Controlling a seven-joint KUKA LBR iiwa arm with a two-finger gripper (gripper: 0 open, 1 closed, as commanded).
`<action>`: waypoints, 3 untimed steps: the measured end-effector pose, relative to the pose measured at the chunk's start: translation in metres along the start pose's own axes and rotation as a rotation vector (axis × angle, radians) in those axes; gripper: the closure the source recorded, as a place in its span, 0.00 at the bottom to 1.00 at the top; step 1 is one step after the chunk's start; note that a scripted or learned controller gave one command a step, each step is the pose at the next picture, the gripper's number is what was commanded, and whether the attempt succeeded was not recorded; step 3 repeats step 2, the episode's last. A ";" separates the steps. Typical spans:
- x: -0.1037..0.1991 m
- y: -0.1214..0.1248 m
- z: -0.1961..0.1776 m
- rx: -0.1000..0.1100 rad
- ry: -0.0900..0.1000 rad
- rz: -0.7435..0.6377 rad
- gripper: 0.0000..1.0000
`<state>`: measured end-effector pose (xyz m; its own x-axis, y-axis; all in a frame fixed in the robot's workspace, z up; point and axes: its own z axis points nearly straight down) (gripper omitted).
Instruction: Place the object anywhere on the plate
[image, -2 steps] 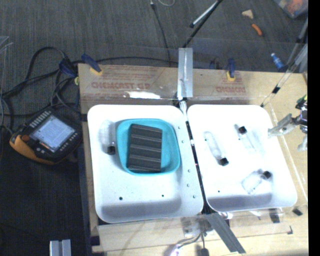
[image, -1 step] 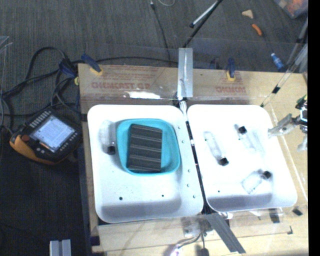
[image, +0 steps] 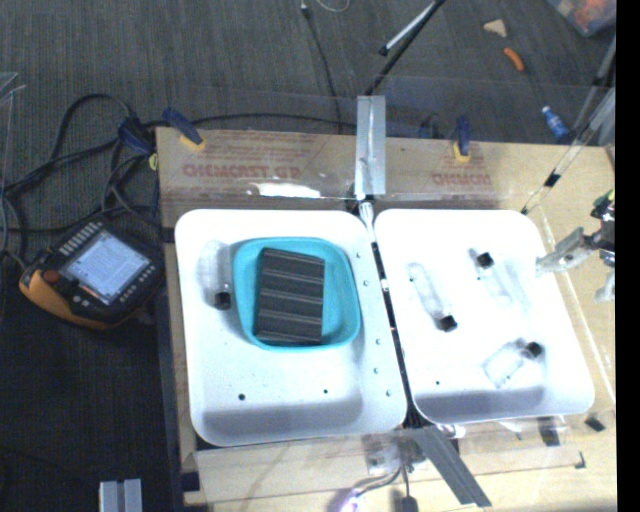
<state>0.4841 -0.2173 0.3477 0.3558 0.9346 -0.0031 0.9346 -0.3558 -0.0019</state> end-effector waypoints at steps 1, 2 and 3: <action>0.000 0.000 0.000 0.000 0.000 0.000 0.00; 0.000 0.000 0.000 0.000 0.000 0.000 0.00; 0.000 0.000 0.000 0.000 0.000 0.000 0.00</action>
